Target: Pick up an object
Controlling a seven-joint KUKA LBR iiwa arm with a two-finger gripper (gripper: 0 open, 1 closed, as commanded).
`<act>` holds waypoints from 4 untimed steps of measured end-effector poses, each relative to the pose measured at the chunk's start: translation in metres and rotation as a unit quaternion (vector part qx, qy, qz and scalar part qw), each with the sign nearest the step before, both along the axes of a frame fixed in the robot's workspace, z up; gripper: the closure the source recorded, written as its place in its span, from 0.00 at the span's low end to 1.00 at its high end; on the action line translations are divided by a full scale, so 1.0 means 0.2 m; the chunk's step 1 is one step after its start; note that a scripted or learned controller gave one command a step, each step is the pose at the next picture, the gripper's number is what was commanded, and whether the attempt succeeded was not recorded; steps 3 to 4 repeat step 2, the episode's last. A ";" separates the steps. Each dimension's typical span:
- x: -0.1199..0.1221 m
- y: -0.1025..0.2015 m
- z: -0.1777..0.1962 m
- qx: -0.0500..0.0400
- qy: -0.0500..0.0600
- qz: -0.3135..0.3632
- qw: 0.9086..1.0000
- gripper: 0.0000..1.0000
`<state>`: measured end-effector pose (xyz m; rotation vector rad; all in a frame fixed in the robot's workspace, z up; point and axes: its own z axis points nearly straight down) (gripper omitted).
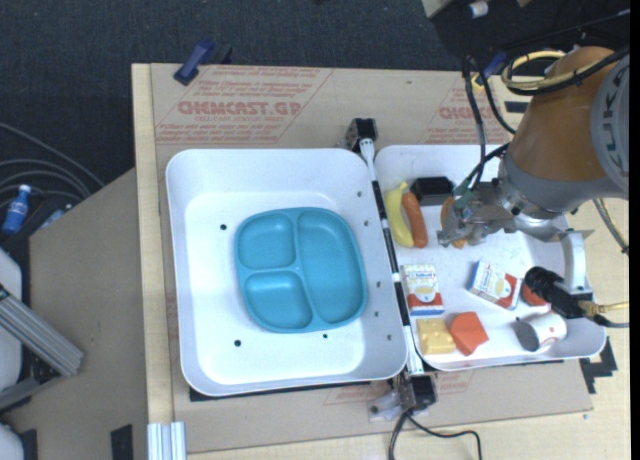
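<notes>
Hanging low over the right bin (590, 343), near its upper left part: the gripper (462, 225), fingers too blurred to tell whether parted or clenched. Lying just left of it, a hot dog (407, 216) in a yellow bun, long axis running up and down the view, top end tilting slightly left. Sitting below: a small carton (421, 286), cheese wedge (433, 336), orange block (468, 332), another carton (494, 284). Resting in the left bin (190, 278): a blue divided plate (299, 268). Reading "CHEMCAST GP" on the board (240, 106).
</notes>
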<state>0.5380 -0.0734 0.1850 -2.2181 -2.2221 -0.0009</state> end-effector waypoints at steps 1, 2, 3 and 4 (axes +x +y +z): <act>-0.29 0.28 0.22 0.000 0.001 -0.001 1.000 1.00; -0.26 0.39 0.35 -0.001 0.000 -0.001 1.000 1.00; -0.26 0.39 0.35 -0.001 0.000 -0.001 1.000 1.00; -0.26 0.39 0.35 -0.001 0.000 -0.001 1.000 1.00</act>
